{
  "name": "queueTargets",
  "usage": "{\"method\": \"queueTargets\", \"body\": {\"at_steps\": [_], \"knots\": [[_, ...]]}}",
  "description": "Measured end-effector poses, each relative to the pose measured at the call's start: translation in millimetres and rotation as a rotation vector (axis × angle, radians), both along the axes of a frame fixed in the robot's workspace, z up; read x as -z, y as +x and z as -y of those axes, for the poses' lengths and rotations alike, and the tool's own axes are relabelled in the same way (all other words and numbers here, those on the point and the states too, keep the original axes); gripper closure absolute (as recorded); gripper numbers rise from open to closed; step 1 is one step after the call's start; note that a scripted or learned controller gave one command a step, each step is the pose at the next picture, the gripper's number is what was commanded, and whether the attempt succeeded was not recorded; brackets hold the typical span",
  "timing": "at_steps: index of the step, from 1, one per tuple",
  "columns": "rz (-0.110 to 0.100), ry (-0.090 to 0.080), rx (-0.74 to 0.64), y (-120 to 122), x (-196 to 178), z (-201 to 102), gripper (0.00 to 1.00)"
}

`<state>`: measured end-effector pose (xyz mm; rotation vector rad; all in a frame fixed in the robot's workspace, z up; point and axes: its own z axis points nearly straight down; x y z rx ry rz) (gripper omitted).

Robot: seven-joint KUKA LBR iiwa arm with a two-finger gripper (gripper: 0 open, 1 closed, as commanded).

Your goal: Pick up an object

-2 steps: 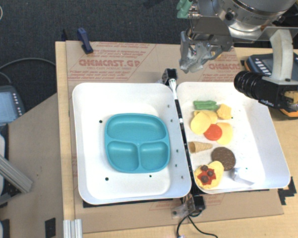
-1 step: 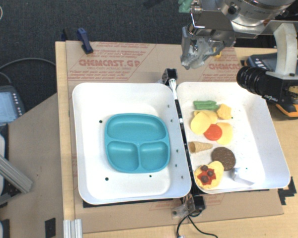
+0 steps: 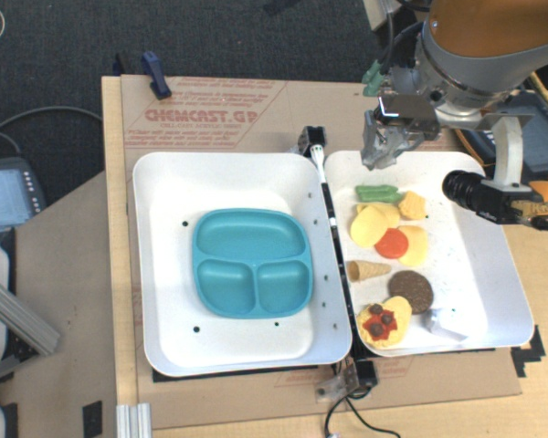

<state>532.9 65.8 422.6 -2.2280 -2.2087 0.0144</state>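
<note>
So the grey arm with the orange band comes in over the desk's back right corner, and its metal two-finger hand [image 3: 380, 156] hangs above the back left corner of the right-hand shallow white bin [image 3: 493, 272], pointing down. Honestly I can't tell from this angle whether the hand is wide or narrow, it's all bunched together and partly in shadow, and I see nothing clamped in it. All the pickable stuff is piled along the left side of that right bin: a green bean-pod-shaped toy [image 3: 376, 192] nearest the hand, then a pale yellow round piece [image 3: 370, 224], a small orange-yellow chunk [image 3: 413, 206], a red round disc [image 3: 392, 243] sitting on another yellow slice, a tan waffle cone [image 3: 369, 269] lying on its side, a dark brown cookie [image 3: 411, 290], and a yellow tart with berries [image 3: 384, 322] at the bin's front left corner. My guess is the hand is parked there because the green pod sits just below it, so that looks like the likely target, with a straight drop being the next move. The crowding could be a pain, since the pod touches the yellow pieces. The left-hand white bin [image 3: 155, 245] just holds a teal plastic divided plate [image 3: 251, 263] flat in the middle.
</note>
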Motion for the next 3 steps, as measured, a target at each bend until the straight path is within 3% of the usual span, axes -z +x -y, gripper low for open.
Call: {"method": "queueTargets", "body": {"at_steps": [1,3], "knots": [[0.016,0.007,-0.013,-55.7,-65.2,-30.2,1.0],[0.016,0.004,-0.009,-52.2,-82.7,-29.1,1.0]]}}
